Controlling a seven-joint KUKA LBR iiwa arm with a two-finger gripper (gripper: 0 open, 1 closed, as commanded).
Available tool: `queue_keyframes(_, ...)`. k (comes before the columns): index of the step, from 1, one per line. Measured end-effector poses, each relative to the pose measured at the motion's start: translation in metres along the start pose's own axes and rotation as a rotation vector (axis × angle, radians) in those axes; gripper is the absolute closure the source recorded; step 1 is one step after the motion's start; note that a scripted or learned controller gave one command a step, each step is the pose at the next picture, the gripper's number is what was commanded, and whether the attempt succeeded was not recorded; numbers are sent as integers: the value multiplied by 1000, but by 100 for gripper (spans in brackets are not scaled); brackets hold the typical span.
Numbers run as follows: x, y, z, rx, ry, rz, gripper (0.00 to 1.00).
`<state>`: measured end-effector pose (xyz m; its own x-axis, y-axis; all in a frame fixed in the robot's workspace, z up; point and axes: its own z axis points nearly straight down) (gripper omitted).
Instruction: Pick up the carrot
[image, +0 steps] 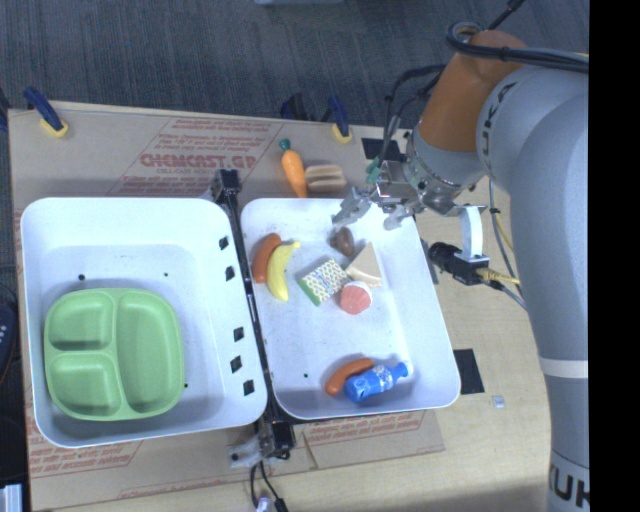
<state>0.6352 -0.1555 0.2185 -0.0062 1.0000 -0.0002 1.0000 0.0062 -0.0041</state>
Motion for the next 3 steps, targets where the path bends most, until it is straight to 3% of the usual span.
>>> queue_keyframes(1,57,22,124,-1,-2,66,0)
queue_keyframes(2,68,22,25,-3,1,111,0)
queue_keyframes(3,-13,21,29,-1,0,246,0)
